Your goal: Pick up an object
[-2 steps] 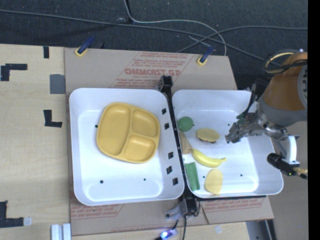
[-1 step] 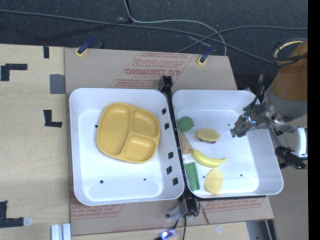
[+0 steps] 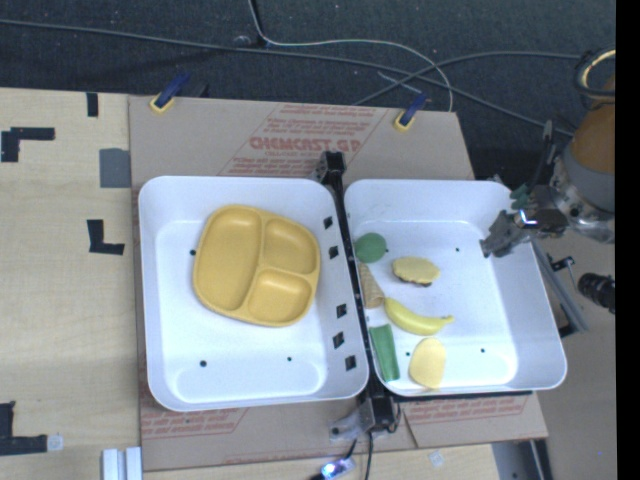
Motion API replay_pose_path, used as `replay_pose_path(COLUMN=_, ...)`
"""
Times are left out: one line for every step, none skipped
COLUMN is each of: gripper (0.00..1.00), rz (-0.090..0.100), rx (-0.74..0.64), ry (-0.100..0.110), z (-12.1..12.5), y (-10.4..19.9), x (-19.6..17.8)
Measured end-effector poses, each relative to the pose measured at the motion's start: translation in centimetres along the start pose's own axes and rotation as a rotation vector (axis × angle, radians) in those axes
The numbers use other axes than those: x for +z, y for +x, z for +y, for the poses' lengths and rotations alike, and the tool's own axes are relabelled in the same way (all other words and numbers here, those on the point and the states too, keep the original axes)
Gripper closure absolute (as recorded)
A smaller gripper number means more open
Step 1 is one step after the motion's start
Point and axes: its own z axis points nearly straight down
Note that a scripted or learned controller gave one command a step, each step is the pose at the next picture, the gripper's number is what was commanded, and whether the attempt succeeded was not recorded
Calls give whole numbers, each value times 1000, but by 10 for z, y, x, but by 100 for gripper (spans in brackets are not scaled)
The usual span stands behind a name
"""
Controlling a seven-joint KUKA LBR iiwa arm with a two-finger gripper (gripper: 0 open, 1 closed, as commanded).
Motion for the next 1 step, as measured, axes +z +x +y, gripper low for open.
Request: replay_pose_path(gripper=100, rz=3, rx=-5, ry=7, z=-1, y=61, x=10)
